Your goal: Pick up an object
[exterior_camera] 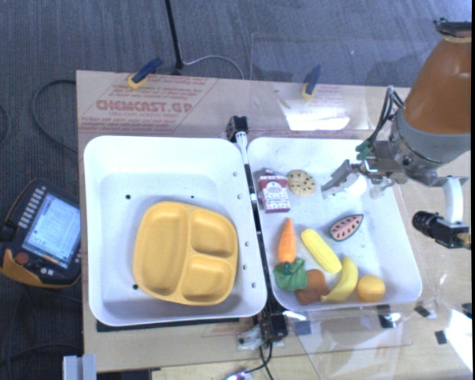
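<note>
My gripper (355, 184) hangs over the back part of the right bin (396, 236), open, with nothing between its fingers. A cookie (301, 182) lies just to its left and a watermelon slice (346, 227) just in front of it. Further left stands a small red carton (273, 192). Toward the front of this bin lie a carrot (286, 241), a corn cob (321, 250), a banana (344, 282), an orange fruit (371, 288), a green vegetable (290, 275) and a brownish-red piece (312, 285).
The left bin (111, 172) holds a yellow divided plate (187, 252). A black-tipped tool (239, 129) lies on the ridge between the bins. The bench board (142, 105) carries clamps at the back. A handheld controller (43, 236) sits on the floor at left.
</note>
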Available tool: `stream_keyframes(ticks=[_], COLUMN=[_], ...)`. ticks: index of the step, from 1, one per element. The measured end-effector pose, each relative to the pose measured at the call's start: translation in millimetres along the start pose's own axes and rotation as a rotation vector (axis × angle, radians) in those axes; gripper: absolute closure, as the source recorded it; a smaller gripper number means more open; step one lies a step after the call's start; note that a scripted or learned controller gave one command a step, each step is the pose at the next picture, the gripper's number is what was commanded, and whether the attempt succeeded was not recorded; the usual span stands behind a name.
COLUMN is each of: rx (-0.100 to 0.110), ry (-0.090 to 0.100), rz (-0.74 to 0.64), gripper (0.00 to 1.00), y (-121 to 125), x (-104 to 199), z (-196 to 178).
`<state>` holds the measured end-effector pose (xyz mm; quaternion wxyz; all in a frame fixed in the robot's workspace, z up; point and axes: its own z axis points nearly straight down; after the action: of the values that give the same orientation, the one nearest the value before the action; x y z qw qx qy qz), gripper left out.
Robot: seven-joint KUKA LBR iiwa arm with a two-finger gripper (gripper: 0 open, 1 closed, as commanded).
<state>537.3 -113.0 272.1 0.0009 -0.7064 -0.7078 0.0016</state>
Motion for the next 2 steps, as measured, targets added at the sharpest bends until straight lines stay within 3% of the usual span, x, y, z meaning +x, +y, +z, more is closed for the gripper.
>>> stream_keyframes(ticks=[1,2], rx=[0.013,-0.003], ry=[0.003,0.0], rz=[0.021,0.022], gripper=[0.0,1.0], y=[-20.4,-15.5], x=[13.9,12.4], z=[164.3,148.9])
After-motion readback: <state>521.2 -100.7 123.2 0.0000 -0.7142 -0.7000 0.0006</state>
